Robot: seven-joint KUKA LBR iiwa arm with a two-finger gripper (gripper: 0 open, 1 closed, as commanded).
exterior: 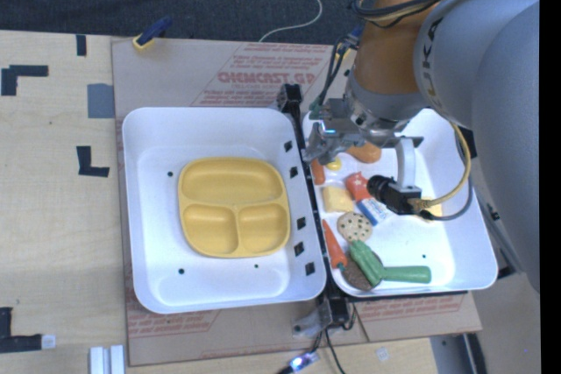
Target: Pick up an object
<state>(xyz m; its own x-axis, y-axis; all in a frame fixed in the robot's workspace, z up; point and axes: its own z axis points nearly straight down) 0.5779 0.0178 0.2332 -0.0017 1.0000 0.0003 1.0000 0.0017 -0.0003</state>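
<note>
The right bin [456, 271] holds several small toy foods. Among them are a red piece [355, 186], a pale yellow block [337, 199], a speckled cookie [355, 226], a thin carrot [335, 246] and a green utensil-like piece [391, 271]. An orange piece [368, 155] lies at the bin's upper part. My gripper [333, 144] hangs over the bin's upper left corner, close to the divider between the bins, just above a small yellow bit [331, 164]. The wrist body hides what lies under it.
The left bin [149, 153] carries a yellow divided plate [235, 206]. Black clips run along the divider [302, 215]. A black cable fitting [391, 193] on the arm hangs over the right bin. A white cord [280, 0] lies on the dark floor behind.
</note>
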